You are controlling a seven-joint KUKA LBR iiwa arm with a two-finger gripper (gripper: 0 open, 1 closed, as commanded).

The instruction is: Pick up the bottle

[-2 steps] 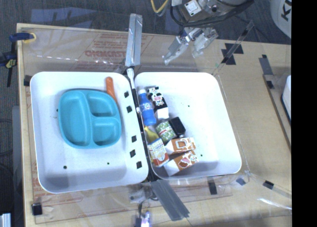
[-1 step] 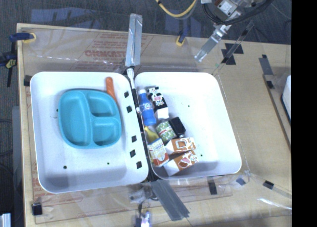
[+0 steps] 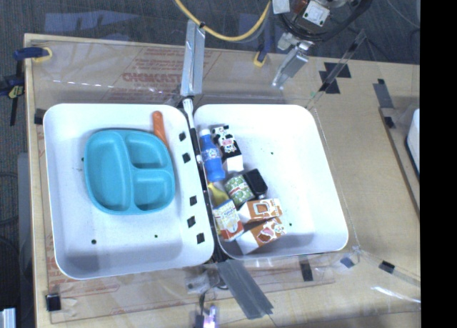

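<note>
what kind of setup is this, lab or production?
Most likely a robotics lab bench for bin-picking trials. Two shallow white bins sit side by side on a taped wooden bench; the right one holds a blue bottle among small cartons, the left a blue divided tray. Loose cabling hangs by the pincer.

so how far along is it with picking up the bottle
Nothing looks done yet. The bottle lies in the right bin against the divider, among small cartons. The hand hangs above the bench beyond the bin's far edge, with nothing between its fingers. Reaching down, gripping and lifting are all left.
</note>
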